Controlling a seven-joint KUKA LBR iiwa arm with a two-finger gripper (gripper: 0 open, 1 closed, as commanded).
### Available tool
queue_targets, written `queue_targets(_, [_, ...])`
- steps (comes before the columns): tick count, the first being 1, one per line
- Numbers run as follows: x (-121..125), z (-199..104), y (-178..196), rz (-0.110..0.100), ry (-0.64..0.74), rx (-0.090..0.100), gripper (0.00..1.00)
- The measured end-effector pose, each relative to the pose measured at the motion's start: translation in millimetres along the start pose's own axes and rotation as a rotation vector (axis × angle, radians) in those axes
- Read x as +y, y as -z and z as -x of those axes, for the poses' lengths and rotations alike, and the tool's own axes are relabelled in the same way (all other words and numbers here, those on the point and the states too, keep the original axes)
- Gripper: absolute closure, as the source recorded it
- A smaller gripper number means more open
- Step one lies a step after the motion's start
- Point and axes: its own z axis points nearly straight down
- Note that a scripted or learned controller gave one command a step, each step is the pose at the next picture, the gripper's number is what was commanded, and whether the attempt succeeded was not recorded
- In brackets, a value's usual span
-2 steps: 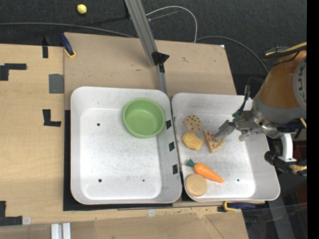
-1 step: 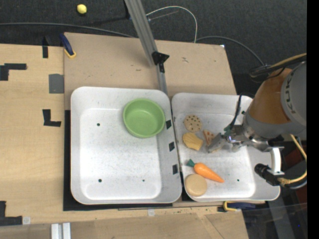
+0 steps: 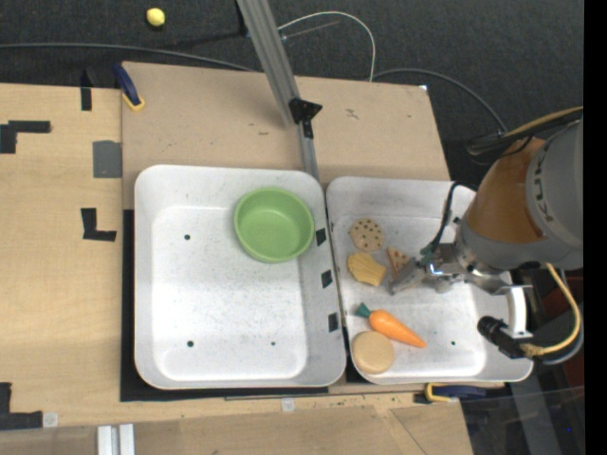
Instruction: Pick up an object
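Note:
My gripper (image 3: 406, 277) hangs low over the middle of the right bin (image 3: 465, 358), reaching in from the right below the arm's orange band. Its tip lies just right of a yellow pastry-like piece (image 3: 366, 270) and just below a small orange wedge (image 3: 396, 257). I see nothing clearly held in it. A speckled cookie (image 3: 365, 232) lies further back. An orange carrot with a green top (image 3: 394, 327) and a round tan bun (image 3: 373, 353) sit nearer the front edge.
A green bowl (image 3: 274, 224) stands at the back right of the left bin (image 3: 161, 282). A grey pole (image 3: 275, 55) slants down to the ridge between the bins. Cables trail at the back right.

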Motion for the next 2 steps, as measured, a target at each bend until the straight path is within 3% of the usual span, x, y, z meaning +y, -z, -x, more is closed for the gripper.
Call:
queue_targets(1, [0,0,11,-0.002,0.001,0.002,1.0])
queue_targets(2, [3,6,55,0.003,-0.001,0.0,1.0])
